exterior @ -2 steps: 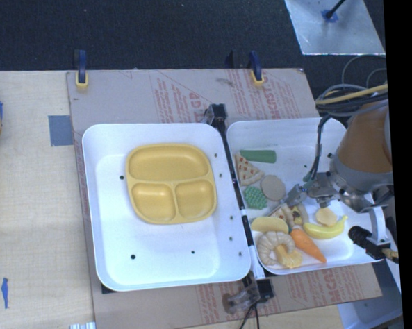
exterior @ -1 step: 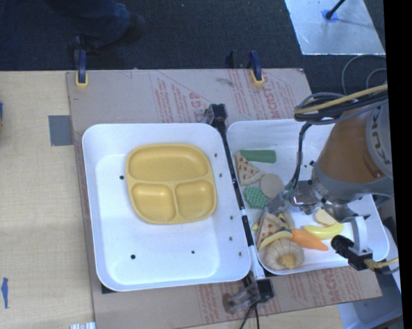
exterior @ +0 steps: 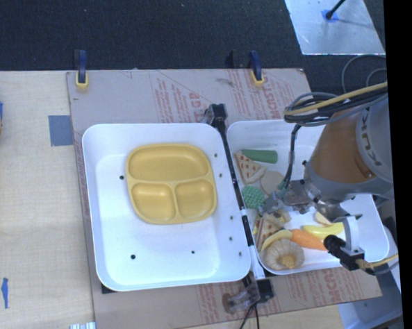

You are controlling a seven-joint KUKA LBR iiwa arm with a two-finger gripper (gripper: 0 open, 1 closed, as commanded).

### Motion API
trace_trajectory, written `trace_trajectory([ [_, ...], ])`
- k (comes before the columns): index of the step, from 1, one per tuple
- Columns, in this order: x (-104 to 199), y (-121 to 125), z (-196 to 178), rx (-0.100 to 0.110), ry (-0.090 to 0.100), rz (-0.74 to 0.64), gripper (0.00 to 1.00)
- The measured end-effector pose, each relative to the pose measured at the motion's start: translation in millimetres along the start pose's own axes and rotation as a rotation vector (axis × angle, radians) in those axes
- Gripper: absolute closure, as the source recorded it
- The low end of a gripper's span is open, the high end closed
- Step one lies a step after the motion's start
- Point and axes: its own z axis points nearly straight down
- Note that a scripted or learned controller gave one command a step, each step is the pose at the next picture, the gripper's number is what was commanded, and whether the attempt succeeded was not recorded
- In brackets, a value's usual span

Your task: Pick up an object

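One pincer [exterior: 272, 206] down in the right bin [exterior: 378, 250], I can't tell its opening or whether it holds anything. Toy food sits under and beside it: waffle slice [exterior: 269, 226] directly below, carrot [exterior: 309, 240] toward the arm. I judge grasp phase; next: close, lift straight.

A yellow tray [exterior: 171, 181] lies in a white bin [exterior: 108, 222].

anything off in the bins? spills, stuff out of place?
Nothing spilled or damaged. The yellow three-compartment plastic tray lies flat in the left white bin, slightly rotated. The toy food pieces sit heaped in the right white bin, all within its walls, and the gripper is down among them.
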Motion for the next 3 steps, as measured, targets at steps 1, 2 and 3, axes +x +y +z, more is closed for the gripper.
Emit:
trace_trajectory([
  [1, -4, 52, -27, 0.008, 0.009, -0.004, 0.0],
  [2, 7, 57, 6, 0.018, 0.011, -0.005, 0.0],
  [3, 73, 100, -103, 0.001, 0.012, -0.01, 0.0],
])
